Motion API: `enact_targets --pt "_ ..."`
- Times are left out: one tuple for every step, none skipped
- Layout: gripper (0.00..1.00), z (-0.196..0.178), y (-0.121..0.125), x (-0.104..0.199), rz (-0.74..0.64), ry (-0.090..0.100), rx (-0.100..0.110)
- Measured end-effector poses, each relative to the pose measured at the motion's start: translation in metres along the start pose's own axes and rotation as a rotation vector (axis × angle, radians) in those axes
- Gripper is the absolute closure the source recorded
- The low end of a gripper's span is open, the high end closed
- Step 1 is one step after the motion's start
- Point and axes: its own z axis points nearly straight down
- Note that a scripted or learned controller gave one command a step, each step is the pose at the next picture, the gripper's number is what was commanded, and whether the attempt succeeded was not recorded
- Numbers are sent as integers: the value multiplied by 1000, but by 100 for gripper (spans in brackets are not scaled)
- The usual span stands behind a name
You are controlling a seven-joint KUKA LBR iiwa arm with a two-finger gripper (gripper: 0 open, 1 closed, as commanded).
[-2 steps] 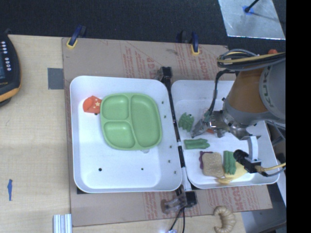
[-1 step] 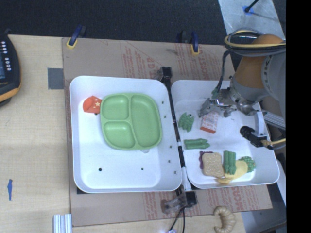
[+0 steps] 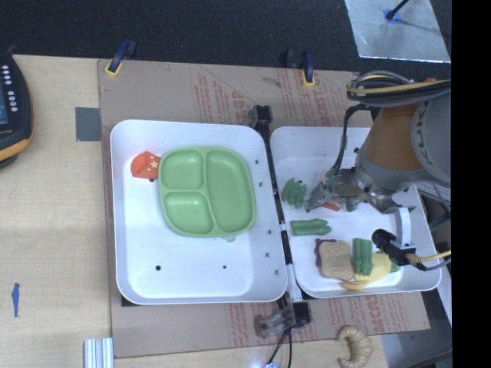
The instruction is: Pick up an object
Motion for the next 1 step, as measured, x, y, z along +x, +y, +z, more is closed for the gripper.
enact_targets --pt "0 -2 49 -34 -1 -4 -11"
